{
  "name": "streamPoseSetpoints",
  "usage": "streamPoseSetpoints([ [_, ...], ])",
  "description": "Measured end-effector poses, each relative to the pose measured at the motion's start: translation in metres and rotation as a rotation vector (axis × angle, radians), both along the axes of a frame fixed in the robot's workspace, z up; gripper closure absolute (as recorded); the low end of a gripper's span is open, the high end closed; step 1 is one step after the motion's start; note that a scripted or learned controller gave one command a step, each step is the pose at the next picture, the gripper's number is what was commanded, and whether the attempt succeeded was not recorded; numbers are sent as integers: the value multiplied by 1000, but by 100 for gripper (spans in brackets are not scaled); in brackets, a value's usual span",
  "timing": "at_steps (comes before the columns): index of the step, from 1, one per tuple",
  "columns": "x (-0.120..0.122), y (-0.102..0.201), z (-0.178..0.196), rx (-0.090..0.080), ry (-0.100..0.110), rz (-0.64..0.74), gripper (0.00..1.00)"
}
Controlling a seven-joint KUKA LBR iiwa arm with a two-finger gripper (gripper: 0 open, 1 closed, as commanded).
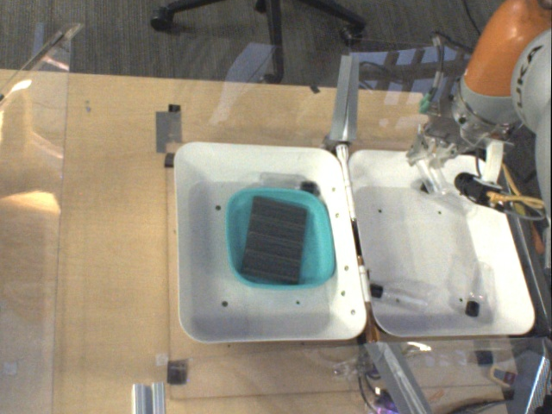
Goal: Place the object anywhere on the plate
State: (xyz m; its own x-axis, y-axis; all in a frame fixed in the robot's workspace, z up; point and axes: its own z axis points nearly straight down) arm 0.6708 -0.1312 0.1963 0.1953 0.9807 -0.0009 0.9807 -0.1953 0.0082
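A dark grey ridged block [275,241] lies on the teal plate [323,247], which sits in the left white bin [200,257]. My gripper [430,172] hangs over the far edge of the right bin [431,248], well to the right of the plate. Its clear fingers [427,178] point down with a gap between them and hold nothing.
A small clear object [289,182] lies just behind the plate in the left bin. A clear piece [405,297] and a small dark object [471,309] rest near the right bin's front. A metal divider post [341,102] stands between the bins at the back.
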Motion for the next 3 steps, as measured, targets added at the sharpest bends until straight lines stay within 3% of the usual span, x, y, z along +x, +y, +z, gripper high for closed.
streamPoseSetpoints([
  [1,0,0,0,0,0,0,0],
  [2,0,-16,232,-1,-10,-114,0],
  [3,0,-56,241,0,-8,-233,0],
])
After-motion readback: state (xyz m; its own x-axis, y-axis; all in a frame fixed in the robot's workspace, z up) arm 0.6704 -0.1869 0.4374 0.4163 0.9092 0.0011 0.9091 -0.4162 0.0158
